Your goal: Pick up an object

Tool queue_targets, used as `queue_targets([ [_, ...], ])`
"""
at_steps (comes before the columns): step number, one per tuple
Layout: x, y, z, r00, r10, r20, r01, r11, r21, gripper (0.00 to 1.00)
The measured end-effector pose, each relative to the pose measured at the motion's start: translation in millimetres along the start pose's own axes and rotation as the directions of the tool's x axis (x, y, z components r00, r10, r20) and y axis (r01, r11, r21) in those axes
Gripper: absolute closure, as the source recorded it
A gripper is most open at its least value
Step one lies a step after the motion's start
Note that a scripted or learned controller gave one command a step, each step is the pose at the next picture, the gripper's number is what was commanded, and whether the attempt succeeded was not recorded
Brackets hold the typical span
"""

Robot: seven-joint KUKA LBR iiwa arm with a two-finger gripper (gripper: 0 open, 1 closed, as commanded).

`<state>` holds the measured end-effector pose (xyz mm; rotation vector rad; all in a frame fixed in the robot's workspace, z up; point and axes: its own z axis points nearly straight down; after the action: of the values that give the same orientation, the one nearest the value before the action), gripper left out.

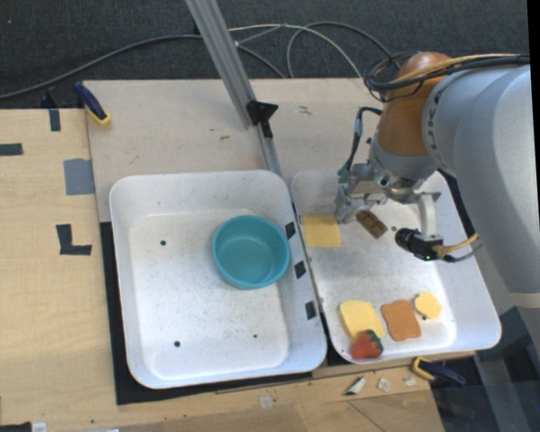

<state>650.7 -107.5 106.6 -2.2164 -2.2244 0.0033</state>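
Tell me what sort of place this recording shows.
Probably a robotics lab bench for pick-up trials: two white bins side by side, toy food such as a yellow block, tape marks and loose cables around the robot arm.

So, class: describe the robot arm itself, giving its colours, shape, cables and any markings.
The arm is a thick, rounded grey casing with an orange band above the wrist. Dark cables loop over its top, and a thin cable runs down to the small metal gripper. No markings are readable.

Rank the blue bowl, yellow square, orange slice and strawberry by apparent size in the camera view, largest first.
1. Blue bowl
2. Yellow square
3. Orange slice, close to the square, so unsure
4. Strawberry
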Motion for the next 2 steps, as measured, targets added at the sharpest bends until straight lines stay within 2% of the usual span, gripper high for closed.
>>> queue_targets([
  [2,-1.7,2.0,-85.6,1.000,0.002,0.000,-0.002,1.000,-0.006,1.00],
])
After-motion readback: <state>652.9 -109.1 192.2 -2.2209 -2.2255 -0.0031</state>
